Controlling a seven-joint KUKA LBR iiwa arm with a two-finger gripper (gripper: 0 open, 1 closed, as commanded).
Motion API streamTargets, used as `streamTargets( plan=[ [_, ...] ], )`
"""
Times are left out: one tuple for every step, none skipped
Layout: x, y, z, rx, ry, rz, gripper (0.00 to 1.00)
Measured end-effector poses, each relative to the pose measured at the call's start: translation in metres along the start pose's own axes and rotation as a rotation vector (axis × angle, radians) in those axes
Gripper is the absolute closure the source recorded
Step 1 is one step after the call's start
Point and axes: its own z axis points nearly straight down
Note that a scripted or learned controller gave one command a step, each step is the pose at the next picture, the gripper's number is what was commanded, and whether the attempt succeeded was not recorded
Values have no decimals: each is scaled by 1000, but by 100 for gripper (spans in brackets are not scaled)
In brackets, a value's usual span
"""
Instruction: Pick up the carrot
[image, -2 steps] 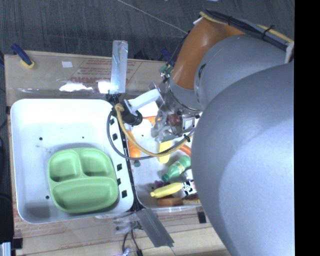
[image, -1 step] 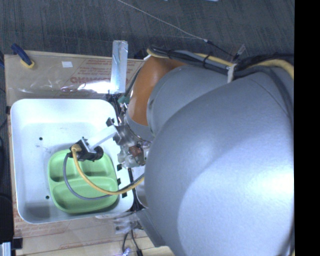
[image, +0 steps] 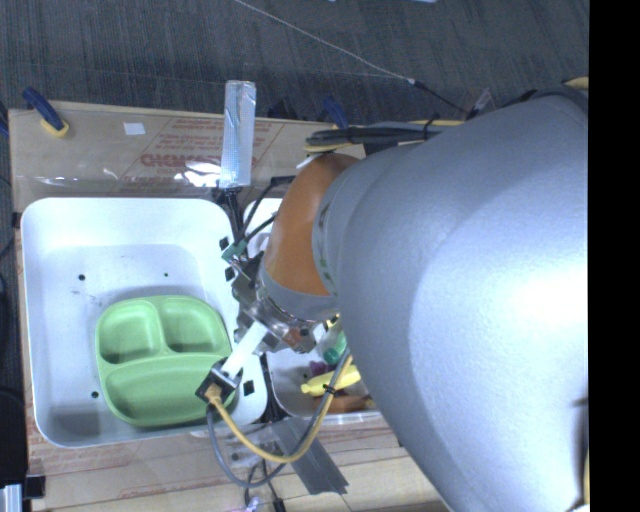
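The grey arm with its orange band (image: 295, 235) covers nearly all of the right bin. Its wrist reaches down to the left end of that bin, and my gripper (image: 303, 338) sits low there, largely hidden under the arm. Right beside it lies a small heap of toy food (image: 330, 372) in yellow, green and purple. An orange-brown piece (image: 350, 403) at the heap's near edge may be the carrot; too little of it shows to be sure. I see nothing held.
The left bin (image: 60, 240) holds a green divided plate (image: 160, 355). A yellow cable (image: 255, 440) loops from the wrist over the bins' front edge. A silver post (image: 238, 135) stands behind the bins, and a blue clamp (image: 45, 110) sits at the back left.
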Motion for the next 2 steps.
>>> streamTargets(
  plan=[
    [-33,66,-71,-7,4,-495,100],
    [-48,54,-4,1,0,-172,100]
  ],
)
